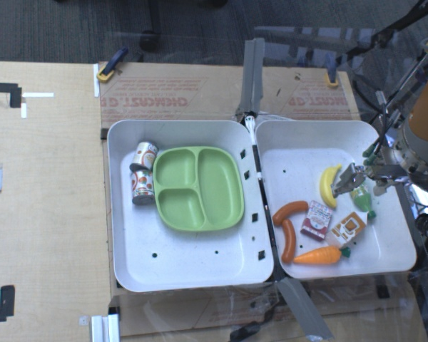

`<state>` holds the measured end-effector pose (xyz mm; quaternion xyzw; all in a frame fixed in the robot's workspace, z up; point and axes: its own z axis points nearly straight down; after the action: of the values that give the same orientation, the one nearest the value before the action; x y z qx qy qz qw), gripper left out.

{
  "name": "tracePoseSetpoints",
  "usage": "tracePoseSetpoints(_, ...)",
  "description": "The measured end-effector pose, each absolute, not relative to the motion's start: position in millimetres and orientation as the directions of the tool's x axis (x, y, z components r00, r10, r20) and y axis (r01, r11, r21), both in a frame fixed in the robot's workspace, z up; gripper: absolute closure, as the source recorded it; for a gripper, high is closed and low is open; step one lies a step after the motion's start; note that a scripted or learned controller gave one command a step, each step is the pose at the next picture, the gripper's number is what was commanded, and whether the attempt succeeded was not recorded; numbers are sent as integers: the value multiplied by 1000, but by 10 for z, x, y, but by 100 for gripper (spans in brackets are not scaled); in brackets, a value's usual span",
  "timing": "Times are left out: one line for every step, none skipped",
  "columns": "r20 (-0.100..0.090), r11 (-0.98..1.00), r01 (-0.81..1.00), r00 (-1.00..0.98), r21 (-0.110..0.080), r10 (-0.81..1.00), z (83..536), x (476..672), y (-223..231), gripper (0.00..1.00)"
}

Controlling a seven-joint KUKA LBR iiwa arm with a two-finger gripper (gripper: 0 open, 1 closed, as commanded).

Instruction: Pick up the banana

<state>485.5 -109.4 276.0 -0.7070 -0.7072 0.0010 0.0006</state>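
Observation:
The yellow banana (329, 185) lies in the right bin (299, 155), near its middle right, curved and pointing up-down. My gripper (347, 180) reaches in from the right and hangs right beside the banana's right side, just above the bin floor. Its fingers look open, one fingertip (339, 187) close to or touching the banana's edge. The banana is not between the fingers and rests on the bin floor.
Below the banana lie a red box (316, 219), an orange carton (347, 228), a bent red sausage (289, 228), a carrot (317, 256) and a green item (362, 202). The left bin (121, 255) holds a green divided plate (200, 189) and two cans (143, 173).

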Motion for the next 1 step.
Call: tracePoseSetpoints(0, 79, 997, -79, -3, 997, 2286, 5194, -1164, 0)
